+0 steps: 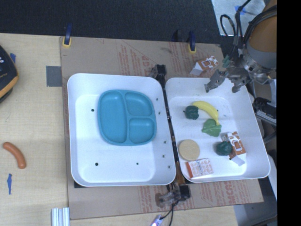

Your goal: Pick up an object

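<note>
Overhead, gripper (225,83) fingers spread and holding nothing, over right bin (249,173) far edge, banana (207,109) nearby

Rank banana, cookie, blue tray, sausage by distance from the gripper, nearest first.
From the gripper, at the right bin's far edge:
1. Banana, right bin, just below it.
2. Cookie, right bin, near side.
3. Blue tray, left bin.
4. Sausage, on the bench, far left.

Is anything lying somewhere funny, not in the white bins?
Yes. A toy sausage lies alone on the wooden bench, far left of the left bin, and a small packet sits on the cardboard just behind the right bin. The other toys, like the banana, are inside the right bin.
</note>
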